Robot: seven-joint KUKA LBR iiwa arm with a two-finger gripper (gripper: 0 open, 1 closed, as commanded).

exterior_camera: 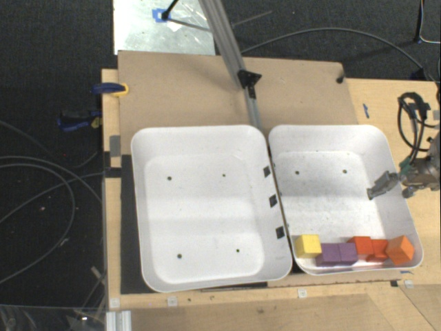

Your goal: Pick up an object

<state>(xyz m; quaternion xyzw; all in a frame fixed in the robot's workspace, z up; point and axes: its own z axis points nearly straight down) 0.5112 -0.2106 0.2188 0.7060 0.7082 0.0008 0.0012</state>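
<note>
No readable text, label, brand, number or sign to be made out, neither on the two shallow white plastic bins (207, 140) nor on the brown bench board (179, 88)

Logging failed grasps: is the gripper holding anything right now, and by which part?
Nothing is held. The gripper hangs over the right bin's edge, apart from the blocks.

arm (431, 164): cut off at right edge | end effector (391, 183): fingers blurred
</note>
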